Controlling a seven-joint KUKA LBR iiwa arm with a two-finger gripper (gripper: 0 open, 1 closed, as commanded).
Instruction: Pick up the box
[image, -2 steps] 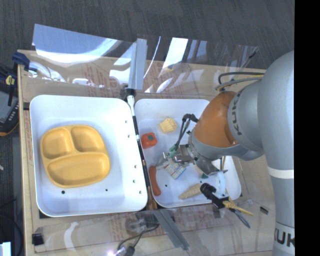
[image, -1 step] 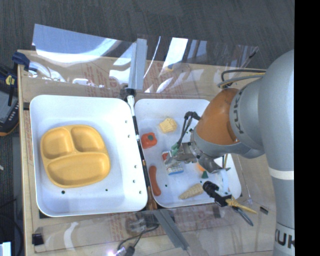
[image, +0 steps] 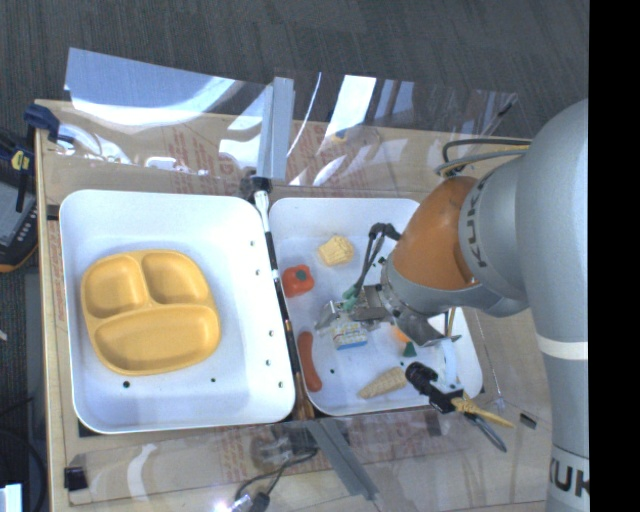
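Two bins (image: 160, 405), one tray (image: 150, 310), one box (image: 350, 335), fingers (image: 345, 318) above

I see my tool (image: 347, 318) low in the right white bin (image: 300, 225), at a small blue-and-white box (image: 351, 338). A yellow three-compartment plastic tray (image: 150, 309) lies in the left white bin (image: 160, 205).

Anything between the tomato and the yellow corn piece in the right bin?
No. In the camera view, bare white bin floor separates the tomato from the corn piece; the box sits lower, by the gripper.
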